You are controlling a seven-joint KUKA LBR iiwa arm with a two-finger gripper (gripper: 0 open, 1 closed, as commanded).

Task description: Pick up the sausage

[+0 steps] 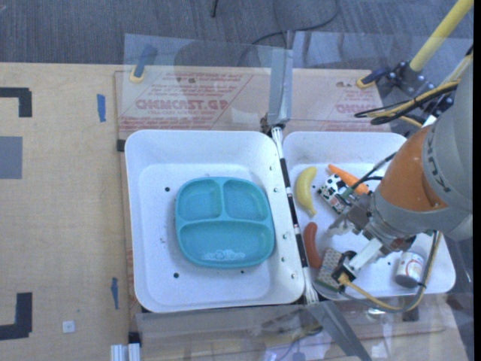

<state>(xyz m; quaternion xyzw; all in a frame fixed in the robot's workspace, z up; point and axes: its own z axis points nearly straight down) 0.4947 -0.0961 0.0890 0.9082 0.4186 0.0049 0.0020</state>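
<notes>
sausage (pixel 310 243) | by left wall of right bin (pixel 340 138), banana (pixel 305 190) just above | pincer (pixel 338 228) just right, opening: cannot tell

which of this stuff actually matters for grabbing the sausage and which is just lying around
For the job:
- sausage, by the left wall of the right bin
- pincer, just right of it

Just lying about:
- banana
- carrot
- small can
- teal divided plate in the left bin
</notes>
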